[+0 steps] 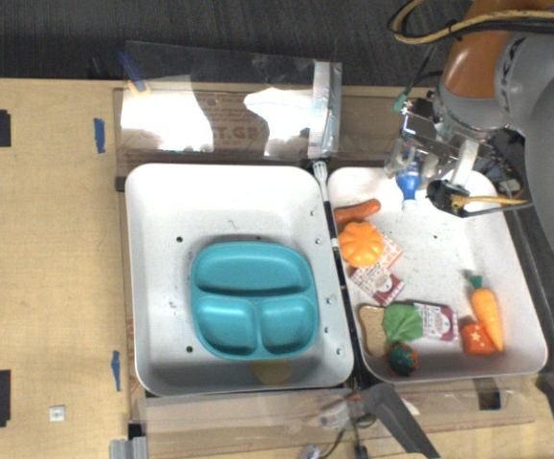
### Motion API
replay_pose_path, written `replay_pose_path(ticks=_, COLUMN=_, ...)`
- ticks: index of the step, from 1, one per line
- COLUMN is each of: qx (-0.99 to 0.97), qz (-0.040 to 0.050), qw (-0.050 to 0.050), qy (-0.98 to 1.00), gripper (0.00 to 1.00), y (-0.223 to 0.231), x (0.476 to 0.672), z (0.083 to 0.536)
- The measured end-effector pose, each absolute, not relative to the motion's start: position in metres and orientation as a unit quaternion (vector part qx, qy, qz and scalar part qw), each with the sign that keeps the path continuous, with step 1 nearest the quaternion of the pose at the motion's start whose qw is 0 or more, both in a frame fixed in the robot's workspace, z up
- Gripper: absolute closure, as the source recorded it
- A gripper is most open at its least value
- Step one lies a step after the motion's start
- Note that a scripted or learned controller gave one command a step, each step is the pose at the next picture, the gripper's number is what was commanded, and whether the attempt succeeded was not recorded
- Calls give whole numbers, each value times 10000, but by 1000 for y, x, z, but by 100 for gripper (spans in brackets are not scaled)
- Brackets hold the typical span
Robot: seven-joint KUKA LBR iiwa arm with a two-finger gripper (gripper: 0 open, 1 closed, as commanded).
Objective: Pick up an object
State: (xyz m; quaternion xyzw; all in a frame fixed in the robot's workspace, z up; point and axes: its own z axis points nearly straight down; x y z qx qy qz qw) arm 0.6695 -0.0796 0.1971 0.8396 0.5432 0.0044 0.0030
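Observation:
My gripper (412, 165) hangs over the far left corner of the right bin (530, 285), coming in from the upper right. A small blue piece (409, 184) shows right at its lower end; I cannot tell whether it is held. Toys lie in this bin. Just below the gripper are a sausage (358, 209) and an orange pumpkin (363, 244). A carrot (487, 314) sits at the right. A green lettuce leaf (403, 321) lies on a slice of bread (371, 326).
The left bin (152, 256) holds a teal divided plate (254, 297). Two red-and-white packets (377, 277) (438, 320), a red piece (475, 338) and a dark round toy (403, 358) crowd the right bin's near half. A clear plastic sheet (229, 113) lies behind the bins.

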Motion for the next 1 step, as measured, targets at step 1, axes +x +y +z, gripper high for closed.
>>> replay_pose_path(ticks=1, qx=8943, qz=-17, qw=-12, qy=4474, gripper=100, y=-101, x=666, z=170)
